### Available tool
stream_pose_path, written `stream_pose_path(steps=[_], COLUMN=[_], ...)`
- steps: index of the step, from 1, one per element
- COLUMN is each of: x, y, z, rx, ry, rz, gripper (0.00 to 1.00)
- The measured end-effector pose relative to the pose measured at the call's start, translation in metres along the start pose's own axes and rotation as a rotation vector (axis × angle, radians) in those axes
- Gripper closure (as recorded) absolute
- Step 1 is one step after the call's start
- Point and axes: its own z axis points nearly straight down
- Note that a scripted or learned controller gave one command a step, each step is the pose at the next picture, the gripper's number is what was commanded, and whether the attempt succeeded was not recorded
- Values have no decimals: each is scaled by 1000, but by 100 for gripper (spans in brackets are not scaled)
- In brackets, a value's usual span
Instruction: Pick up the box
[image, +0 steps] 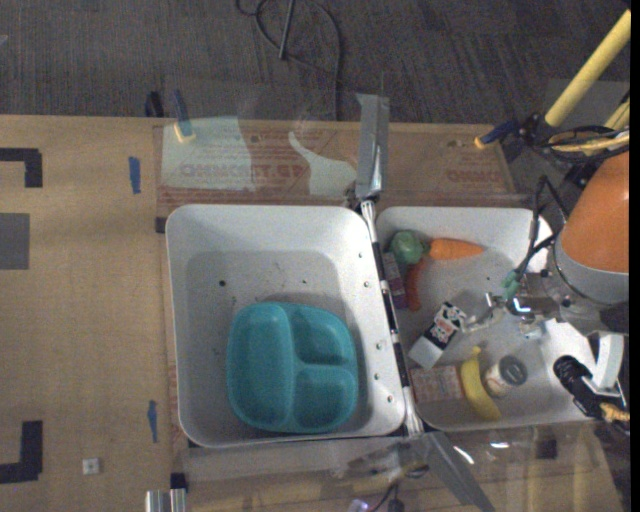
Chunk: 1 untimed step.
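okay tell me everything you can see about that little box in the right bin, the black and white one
The box is a small carton, white with black cow-like patches, apparently printed cardboard. It lies tilted on the floor of the right bin, near the bin's middle, its long axis running diagonally from lower left to upper right. Its lower left end is plain white. A flat pinkish packet sits just below it and a yellow banana to its lower right; whether either touches it is unclear. Nothing grips it.

Bins (200, 260) smooth white plastic; teal tray (290, 365) matt plastic; bench (80, 300) wood.
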Motion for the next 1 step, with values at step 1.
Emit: stream_pose_path(steps=[1], x=[-1], y=[1], z=[-10], rx=[-2], ry=[-1], rz=[2], gripper=[100])
